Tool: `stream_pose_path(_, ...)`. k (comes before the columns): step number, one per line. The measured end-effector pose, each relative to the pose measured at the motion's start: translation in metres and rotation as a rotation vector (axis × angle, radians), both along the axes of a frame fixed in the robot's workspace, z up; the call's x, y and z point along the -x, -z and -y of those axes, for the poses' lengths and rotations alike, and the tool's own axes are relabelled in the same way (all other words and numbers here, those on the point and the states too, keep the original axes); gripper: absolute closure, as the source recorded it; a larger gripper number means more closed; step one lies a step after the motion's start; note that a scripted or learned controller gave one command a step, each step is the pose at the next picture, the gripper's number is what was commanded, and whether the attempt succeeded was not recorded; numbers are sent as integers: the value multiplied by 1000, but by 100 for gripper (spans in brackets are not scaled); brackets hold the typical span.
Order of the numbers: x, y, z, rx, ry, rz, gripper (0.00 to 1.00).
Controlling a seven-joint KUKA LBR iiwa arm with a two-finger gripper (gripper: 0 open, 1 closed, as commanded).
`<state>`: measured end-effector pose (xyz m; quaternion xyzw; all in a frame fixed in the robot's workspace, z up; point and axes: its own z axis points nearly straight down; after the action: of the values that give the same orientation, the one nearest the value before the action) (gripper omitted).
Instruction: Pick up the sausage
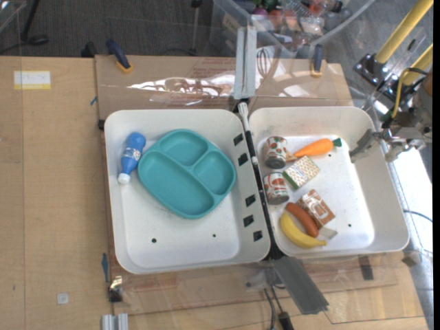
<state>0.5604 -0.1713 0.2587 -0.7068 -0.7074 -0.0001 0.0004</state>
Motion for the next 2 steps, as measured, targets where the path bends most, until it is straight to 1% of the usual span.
stream_pose_path(1,-62,110,-15,0,-83,-2,0)
stream_pose_path(2,-110,168,-40,4,-139,12,0)
